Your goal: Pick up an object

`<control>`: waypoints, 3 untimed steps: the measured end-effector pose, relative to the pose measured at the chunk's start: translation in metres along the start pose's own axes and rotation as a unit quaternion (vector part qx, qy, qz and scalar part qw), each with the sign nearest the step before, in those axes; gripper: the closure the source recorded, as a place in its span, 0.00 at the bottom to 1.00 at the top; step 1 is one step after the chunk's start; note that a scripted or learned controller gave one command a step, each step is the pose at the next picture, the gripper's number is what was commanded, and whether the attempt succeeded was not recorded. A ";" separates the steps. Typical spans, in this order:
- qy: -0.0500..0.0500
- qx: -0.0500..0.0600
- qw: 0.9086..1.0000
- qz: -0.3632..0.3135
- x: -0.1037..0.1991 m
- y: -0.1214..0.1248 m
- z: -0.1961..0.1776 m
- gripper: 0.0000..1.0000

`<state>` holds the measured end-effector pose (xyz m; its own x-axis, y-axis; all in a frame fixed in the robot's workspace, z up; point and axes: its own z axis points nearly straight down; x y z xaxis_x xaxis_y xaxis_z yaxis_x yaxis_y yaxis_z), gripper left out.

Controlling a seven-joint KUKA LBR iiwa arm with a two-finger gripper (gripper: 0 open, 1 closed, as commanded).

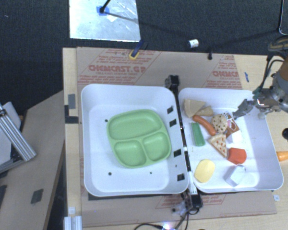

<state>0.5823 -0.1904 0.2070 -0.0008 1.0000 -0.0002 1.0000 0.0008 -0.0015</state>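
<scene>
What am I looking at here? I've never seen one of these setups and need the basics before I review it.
This is one camera fixed above a bench, looking down at a slant. Two shallow white bins sit side by side. The left bin holds a green tray with three compartments. The right bin holds toy food: a pizza slice, a hot dog, a green stick, a yellow lemon-like piece, a red piece, a cookie and a few more. The grey machine entering from the right is a robot arm; its gripper is over the right bin's upper part. Its job is to pick something up. Nothing is visibly held.
</scene>
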 end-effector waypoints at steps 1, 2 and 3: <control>0.000 0.000 1.000 0.000 -0.007 -0.005 0.058 0.00; 0.000 0.000 1.000 0.000 -0.008 -0.001 0.119 0.00; 0.000 -0.001 1.000 0.000 -0.008 0.000 0.122 0.00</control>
<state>0.5817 -0.1989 0.0850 -0.0008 1.0000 -0.0005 1.0000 0.0008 0.0014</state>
